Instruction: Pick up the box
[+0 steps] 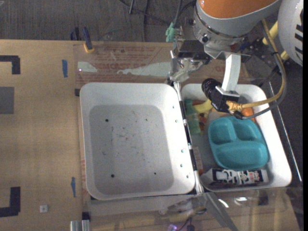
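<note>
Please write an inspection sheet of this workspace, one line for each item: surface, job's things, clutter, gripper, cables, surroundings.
Surface: wooden bench bearing a left bin and a right bin, side by side.
Job's things: black-and-white box lying flat at the near edge of the right bin, untouched.
Clutter: teal divided tray in the right bin; small yellow, green and orange items beside and behind it, too hidden to name.
Gripper: gripper above the far edge between the bins; finger state unclear.
Cables: yellow cable looping over the right bin; dark cables on the floor.
Surroundings: grey carpet; blue tape marks on the bench.
</note>
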Available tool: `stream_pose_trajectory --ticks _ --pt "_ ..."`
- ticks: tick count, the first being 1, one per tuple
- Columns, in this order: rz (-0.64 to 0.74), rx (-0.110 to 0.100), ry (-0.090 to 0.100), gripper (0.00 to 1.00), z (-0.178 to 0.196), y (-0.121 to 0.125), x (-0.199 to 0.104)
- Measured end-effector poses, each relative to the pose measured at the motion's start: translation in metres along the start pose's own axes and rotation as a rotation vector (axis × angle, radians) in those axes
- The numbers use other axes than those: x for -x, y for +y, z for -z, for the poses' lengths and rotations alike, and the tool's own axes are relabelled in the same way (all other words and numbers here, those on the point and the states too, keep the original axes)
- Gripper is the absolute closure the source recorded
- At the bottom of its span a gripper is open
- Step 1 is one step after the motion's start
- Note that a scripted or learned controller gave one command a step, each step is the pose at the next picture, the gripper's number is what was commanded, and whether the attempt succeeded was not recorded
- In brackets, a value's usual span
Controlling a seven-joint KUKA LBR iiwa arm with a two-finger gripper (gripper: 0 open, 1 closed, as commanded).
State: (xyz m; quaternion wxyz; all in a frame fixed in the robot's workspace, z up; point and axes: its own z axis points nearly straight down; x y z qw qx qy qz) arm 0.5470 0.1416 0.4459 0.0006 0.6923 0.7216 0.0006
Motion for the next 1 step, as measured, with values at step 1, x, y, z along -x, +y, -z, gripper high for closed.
stream_pose_trajectory --ticks 1 --pt "0.002 0.004 0.000 1.00 0.0110 0.0009 -0.0006"
